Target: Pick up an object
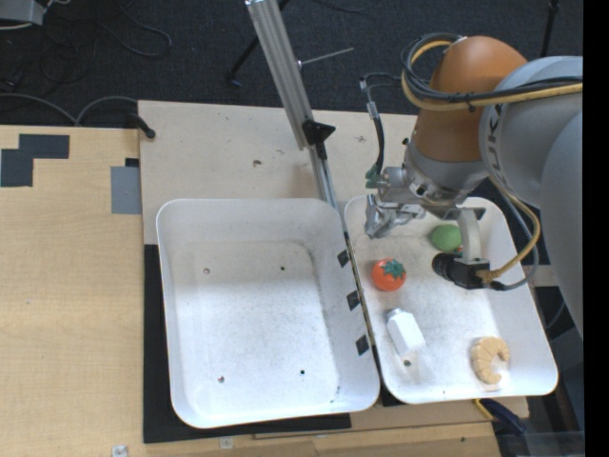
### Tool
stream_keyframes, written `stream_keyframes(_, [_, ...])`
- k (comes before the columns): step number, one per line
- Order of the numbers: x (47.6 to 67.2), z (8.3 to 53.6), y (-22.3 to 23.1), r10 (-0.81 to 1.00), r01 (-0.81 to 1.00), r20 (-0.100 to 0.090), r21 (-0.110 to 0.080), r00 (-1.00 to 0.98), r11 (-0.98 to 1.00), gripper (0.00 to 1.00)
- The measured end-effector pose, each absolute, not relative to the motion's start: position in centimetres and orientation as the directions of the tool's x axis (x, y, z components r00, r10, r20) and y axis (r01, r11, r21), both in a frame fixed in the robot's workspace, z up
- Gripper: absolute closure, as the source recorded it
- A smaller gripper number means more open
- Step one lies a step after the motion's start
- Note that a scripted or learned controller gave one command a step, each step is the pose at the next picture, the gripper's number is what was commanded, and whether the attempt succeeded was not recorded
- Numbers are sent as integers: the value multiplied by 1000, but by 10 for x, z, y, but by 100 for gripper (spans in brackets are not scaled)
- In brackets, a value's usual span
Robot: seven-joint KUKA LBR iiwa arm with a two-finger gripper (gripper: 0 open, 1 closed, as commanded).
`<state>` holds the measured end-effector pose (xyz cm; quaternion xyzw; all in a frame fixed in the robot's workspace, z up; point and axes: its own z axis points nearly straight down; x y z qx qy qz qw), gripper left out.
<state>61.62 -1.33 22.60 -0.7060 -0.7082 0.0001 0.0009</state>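
Jaws are seen slightly parted with nothing between them; the gripper (383, 219) hangs over the upper part of the right bin (533, 374), right of frame centre. Nearest is the tomato-like red object (388, 274), directly below in frame and apart from the fingertips. A green object (444, 237) lies to the right; a white block (404, 332) and croissant (490, 360) sit lower.
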Motion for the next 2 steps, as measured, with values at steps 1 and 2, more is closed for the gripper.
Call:
stream_keyframes(1, [625,222,40,1000,1000,1,-2,-4,4,100])
stream_keyframes(2, [638,233,87,1000,1000,2,-1,-4,4,100])
